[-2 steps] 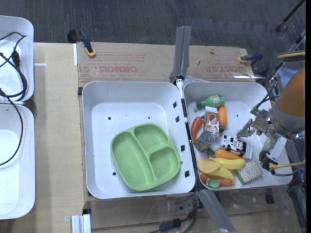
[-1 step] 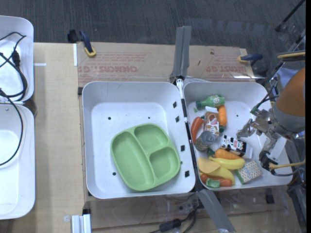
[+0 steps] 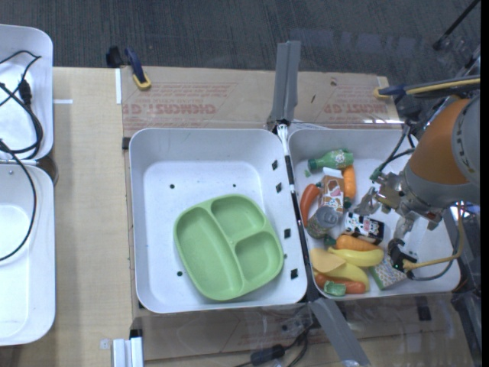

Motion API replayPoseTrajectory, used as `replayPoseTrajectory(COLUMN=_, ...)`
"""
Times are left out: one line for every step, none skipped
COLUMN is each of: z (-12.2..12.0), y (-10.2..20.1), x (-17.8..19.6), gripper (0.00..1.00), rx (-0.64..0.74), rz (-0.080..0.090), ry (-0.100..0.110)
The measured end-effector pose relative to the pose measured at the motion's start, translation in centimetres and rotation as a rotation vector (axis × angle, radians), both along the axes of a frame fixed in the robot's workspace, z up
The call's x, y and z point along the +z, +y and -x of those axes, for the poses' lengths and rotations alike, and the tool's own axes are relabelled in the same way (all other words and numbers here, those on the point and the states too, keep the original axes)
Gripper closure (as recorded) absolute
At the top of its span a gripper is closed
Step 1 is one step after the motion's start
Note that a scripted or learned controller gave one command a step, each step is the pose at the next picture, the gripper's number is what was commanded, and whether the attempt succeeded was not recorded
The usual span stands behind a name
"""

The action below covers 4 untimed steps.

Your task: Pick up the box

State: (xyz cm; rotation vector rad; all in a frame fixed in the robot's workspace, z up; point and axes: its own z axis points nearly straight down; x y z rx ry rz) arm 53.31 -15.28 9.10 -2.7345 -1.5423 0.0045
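The tool (image 3: 380,205) is seen over the right bin (image 3: 428,285), at the end of the grey arm (image 3: 451,147) with its orange band, reaching in from the right. How far it stands open cannot be told, since its tip is lost among dark parts and cables; nothing is seen held in it.

Just left of the tool a small black-and-white item (image 3: 362,225) is found, its print too small to be read. Further left the box (image 3: 332,191) is lying flat in the right bin, white and reddish-brown with a picture on its face; its lettering cannot be made out. A carrot (image 3: 349,182) is touching its right side, a red pepper (image 3: 307,202) is lying to its left, and a green bottle (image 3: 331,159) is placed above it. A grey round object (image 3: 324,219) is seen just below the box. Nearer the front of the bin a banana (image 3: 359,256) and other orange and yellow pieces are piled.

In the left bin (image 3: 145,205) a green divided plate (image 3: 228,245) with three compartments is resting. Behind both bins a sheet of cardboard (image 3: 191,98) is laid on the desk (image 3: 88,205), printed in red with writing that appears upside down and is read only in part, as "CHEMCAT".
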Motion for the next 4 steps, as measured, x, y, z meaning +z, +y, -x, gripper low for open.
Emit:
replayPoseTrajectory(z=0.0, y=0.0, x=0.0, gripper=0.00, rx=-0.001, rz=0.000, ry=0.000)
replayPoseTrajectory(z=-4.2, y=5.4, x=2.9, gripper=0.00, rx=-0.225, rz=0.003, ry=0.000)
replayPoseTrajectory(z=-8.2, y=-4.5, x=0.4, gripper=0.00, rx=-0.117, rz=-0.006, ry=-0.003)
replayPoseTrajectory(z=-6.4, y=-5.5, x=21.2, gripper=0.00, rx=-0.201, rz=0.002, ry=0.000)
